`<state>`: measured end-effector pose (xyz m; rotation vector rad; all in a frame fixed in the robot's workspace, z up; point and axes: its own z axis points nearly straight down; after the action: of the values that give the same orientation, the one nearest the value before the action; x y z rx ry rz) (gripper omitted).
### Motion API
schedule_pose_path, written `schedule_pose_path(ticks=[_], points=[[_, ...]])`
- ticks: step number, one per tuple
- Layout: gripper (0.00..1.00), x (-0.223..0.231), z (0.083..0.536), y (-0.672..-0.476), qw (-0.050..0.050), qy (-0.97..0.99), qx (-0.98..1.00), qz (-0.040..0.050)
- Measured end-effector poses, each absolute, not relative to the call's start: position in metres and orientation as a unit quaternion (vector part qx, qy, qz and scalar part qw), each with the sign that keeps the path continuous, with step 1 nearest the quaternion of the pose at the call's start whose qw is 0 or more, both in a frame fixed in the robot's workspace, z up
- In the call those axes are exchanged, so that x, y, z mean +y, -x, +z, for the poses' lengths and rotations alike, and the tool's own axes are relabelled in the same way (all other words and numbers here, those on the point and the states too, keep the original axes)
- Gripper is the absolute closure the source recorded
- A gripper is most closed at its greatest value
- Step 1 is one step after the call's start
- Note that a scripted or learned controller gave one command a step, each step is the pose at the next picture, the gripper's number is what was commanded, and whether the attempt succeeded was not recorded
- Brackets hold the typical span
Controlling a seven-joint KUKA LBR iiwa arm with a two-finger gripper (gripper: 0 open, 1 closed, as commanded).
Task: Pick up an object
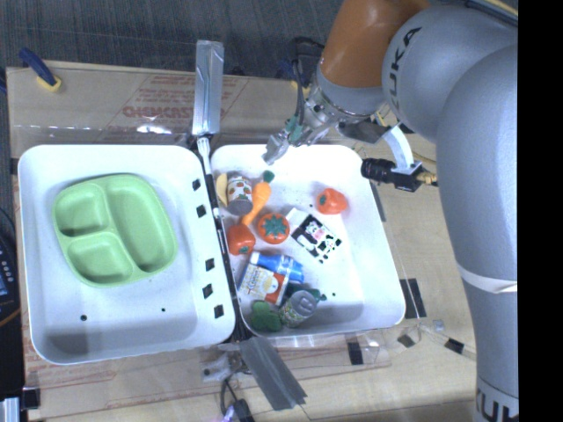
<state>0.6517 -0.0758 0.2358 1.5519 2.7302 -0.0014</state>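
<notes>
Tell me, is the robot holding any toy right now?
No. The gripper hangs over the right bin's back edge with nothing between its fingers; the carrot lies below.

Fixed cam above bench, slanted down on both bins (35, 236); arm (457, 69) enters right.

The grey arm (457, 104) carries the brand name in dark letters: "KUKA" on its upper casing at about 1 o'clock of the view, and the letters "KU" again on the lower casing at 5 o'clock. The brown board (158, 99) behind the bins, at 11 o'clock, has red printing, too faint to read.
</notes>
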Motion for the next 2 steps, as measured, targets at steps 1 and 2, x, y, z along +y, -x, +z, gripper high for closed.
schedule_pose_path(ticks=[1,2], points=[[1.00,-0.0217,0.2342,-0.6569,0.000,-0.477,0.879,0.0001],[0.00,-0.0219,0.2342,-0.6569,0.000,-0.477,0.879,0.0000]])
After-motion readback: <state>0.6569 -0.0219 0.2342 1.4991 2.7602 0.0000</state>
